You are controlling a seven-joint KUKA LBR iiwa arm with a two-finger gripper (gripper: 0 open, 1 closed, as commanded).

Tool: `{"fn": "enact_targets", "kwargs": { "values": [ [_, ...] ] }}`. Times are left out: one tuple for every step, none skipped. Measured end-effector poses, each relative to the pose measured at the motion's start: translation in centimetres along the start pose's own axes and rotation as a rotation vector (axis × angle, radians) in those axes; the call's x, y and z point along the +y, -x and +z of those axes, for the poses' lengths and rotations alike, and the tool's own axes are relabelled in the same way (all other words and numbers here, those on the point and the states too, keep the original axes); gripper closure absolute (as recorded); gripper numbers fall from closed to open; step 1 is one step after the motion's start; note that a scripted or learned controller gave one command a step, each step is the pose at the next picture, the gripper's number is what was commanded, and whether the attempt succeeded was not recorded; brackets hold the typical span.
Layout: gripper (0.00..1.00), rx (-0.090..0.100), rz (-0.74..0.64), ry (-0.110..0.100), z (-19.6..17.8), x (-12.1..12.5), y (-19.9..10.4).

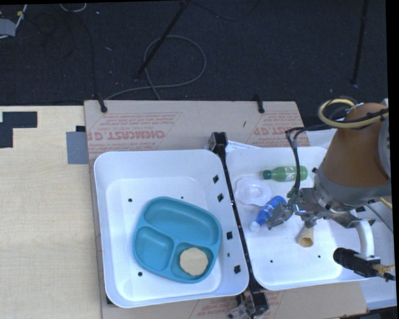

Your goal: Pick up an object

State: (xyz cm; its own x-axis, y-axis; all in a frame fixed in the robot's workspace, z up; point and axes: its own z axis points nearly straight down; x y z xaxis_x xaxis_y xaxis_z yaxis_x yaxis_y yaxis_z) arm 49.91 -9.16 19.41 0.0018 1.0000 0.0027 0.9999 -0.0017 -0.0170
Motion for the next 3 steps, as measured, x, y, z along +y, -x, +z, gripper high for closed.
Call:
{"fn": "enact_targets", "kwargs": {
  "values": [
    [0.00, -0.001, -0.002, 0.012, -0.6, 0.3, 0.0],
    [0.00, -0.001, -0.002, 0.008, 4.0, 0.6, 0.5],
    [0.00, 0.000, -0.002, 0.007, 10.1, 0.1, -0.3]
  ]
}}
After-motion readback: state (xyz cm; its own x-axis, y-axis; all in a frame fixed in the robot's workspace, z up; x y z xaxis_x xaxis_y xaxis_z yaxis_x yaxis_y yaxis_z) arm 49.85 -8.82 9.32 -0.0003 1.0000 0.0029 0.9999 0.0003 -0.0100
